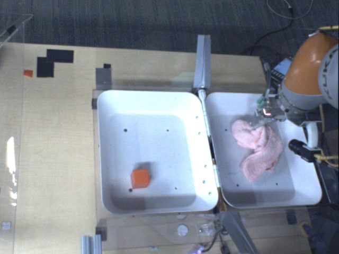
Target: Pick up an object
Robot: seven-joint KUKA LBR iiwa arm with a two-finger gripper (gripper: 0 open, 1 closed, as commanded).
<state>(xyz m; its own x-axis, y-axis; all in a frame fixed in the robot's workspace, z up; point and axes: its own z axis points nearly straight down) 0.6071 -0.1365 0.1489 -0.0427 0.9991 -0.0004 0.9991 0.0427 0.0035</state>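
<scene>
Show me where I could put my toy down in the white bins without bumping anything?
The left bin has lots of bare floor: everything above and right of the orange block, which sits near its front left. The right bin is crowded: the pink cloth fills its middle, with the gripper at the cloth's top edge. Only its front strip is free.

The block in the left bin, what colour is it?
Orange; the block shows clearly in the camera view, on the white floor of the left bin.
</scene>
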